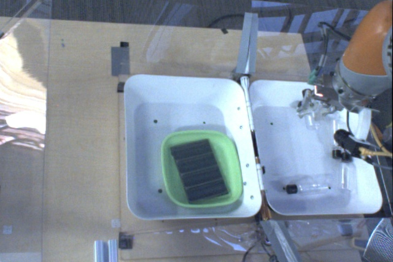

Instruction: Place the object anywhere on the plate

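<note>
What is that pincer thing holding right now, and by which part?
Cannot be told: the pincer is too blurred. A clear tube lies apart in the right bin.

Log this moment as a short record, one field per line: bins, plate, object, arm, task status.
left bin: holds a green plate with a dark ridged block lying on it
right bin: holds a clear tube with a dark cap, lying near the front edge
arm: over the right bin's far right corner, orange band showing
gripper: above the bin floor, apart from the tube; finger state unclear
task status: tube lies in the right bin, not yet on the plate
</note>
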Robot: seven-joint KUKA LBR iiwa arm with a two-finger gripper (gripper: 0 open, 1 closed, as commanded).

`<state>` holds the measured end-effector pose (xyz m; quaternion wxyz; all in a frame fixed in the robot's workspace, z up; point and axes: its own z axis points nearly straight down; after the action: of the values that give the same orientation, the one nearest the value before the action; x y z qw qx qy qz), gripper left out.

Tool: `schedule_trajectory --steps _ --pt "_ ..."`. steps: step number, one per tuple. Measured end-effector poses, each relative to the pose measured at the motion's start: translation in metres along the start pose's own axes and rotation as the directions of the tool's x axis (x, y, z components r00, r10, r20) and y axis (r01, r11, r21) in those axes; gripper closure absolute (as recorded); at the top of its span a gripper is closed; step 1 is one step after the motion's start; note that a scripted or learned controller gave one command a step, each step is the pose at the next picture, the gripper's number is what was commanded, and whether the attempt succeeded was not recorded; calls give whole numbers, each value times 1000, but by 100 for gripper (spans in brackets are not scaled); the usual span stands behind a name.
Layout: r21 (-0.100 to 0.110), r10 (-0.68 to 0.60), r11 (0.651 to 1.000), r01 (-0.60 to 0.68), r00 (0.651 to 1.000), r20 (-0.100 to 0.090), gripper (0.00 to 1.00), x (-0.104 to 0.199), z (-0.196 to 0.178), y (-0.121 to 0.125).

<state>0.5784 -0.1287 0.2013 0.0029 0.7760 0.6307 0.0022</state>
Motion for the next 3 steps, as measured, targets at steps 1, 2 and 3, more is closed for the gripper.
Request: schedule_trajectory --steps 1,2,3 --pt "3 -54 999 54 999 -1 100 5 29 -7" --pt "-1 -145 989 145 989 -2 100 50 -56 -60" --pt "4 -348 937 348 937 -3 100 152 16 -80"
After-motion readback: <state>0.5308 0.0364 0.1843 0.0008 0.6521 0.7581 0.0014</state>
